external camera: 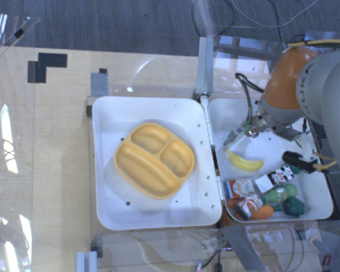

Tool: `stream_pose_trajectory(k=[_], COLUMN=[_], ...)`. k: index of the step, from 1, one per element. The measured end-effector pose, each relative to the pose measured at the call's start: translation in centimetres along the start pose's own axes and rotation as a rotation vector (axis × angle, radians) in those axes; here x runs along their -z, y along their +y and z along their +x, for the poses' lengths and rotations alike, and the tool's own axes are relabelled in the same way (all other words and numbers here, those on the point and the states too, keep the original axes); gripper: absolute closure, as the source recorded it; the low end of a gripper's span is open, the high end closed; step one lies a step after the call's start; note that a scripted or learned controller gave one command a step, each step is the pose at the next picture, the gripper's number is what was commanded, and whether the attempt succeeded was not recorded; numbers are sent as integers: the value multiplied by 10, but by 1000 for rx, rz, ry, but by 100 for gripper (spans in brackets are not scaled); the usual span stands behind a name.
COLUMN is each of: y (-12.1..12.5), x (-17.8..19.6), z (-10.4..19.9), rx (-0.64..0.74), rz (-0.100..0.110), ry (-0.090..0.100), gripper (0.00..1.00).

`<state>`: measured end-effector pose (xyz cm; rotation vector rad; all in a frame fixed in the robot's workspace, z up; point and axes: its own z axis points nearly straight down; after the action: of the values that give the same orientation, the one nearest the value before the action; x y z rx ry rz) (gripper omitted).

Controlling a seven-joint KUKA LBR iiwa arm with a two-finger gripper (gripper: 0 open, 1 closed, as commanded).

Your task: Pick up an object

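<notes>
Banana (243,161) flat in right bin (218,118), near its left wall, long axis running left to right with a slight downward tilt. End effector (242,131) just above it in view, fingers spread open, nothing between them. Next: straight drop onto banana, probably.

Yellow divided plate (153,160) in left bin (102,169), tool (241,134) above banana (243,162)

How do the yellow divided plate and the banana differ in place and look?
The yellow divided plate lies in the left bin; the banana lies in the right bin. The plate is far larger than the banana. The plate is broad with three compartments; the banana is a slim curve. Both are yellow.
</notes>
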<state>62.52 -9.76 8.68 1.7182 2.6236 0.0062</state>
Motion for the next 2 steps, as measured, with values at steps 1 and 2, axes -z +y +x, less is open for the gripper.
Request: stream_pose_trajectory(k=[1, 2], y=[-68, 6], x=[2, -1], z=[16, -56], rx=[79, 76], rz=[-1, 0], ry=[-2, -2], gripper=[0, 0])
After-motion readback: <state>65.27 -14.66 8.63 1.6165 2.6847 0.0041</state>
